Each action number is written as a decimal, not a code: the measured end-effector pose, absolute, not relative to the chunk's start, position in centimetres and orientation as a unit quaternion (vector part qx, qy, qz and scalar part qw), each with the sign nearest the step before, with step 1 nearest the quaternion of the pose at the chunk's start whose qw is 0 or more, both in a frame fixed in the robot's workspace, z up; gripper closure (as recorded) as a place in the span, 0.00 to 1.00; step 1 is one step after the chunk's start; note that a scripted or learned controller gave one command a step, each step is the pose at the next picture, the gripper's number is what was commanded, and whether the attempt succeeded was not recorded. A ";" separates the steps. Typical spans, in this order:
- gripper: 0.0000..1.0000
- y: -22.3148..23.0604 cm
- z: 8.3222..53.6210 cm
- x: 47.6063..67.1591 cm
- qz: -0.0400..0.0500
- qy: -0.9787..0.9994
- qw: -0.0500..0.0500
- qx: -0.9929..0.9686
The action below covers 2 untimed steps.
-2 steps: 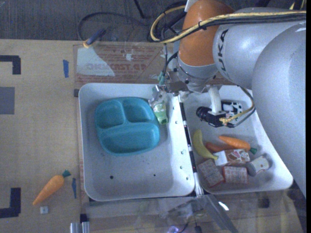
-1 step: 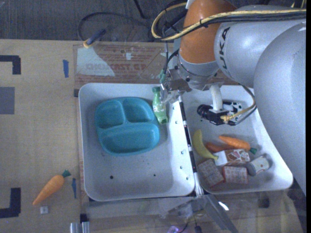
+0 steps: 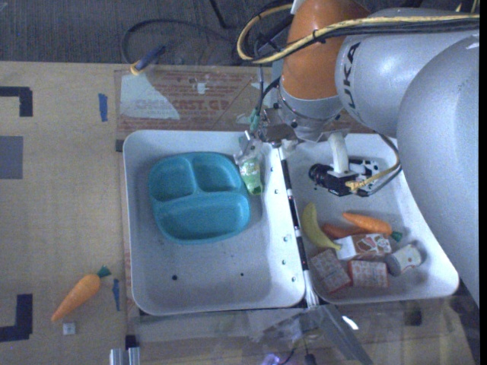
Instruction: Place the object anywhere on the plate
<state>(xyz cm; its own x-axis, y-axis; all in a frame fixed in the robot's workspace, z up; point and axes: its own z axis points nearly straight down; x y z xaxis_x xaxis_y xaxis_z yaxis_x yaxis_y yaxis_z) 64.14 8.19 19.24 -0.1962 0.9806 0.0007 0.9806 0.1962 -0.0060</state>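
We see the big grey arm with its orange band [image 3: 323, 29] coming in from the right and covering the upper right of the scene, its wrist hanging over the divide between the two shallow white bins. The left white bin [image 3: 144, 276] holds a teal plastic plate with three compartments [image 3: 198, 196], lying flat in the bin's upper half. The right white bin [image 3: 434, 280] carries a heap of toy food: a yellow banana [image 3: 316, 228], an orange carrot [image 3: 367, 222], and some red-and-white boxed pieces [image 3: 351, 268] near its lower edge.

The two-finger gripper [image 3: 249, 158] sits at the upper right corner of the left bin, just beside the plate's right edge. A small pale green bottle-like object [image 3: 252, 176] hangs right under it, seemingly between the fingers, though we cannot tell how far they are closed. The object is beside the plate's rim, not on the plate.

A second orange carrot [image 3: 77, 295] lies on the wooden bench [image 3: 53, 226], left of the bins.
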 end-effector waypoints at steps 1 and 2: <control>1.00 8.1 20.0 64.3 0.002 -0.773 0.002 -0.635; 0.00 8.1 20.0 64.3 0.002 -0.773 0.003 -0.635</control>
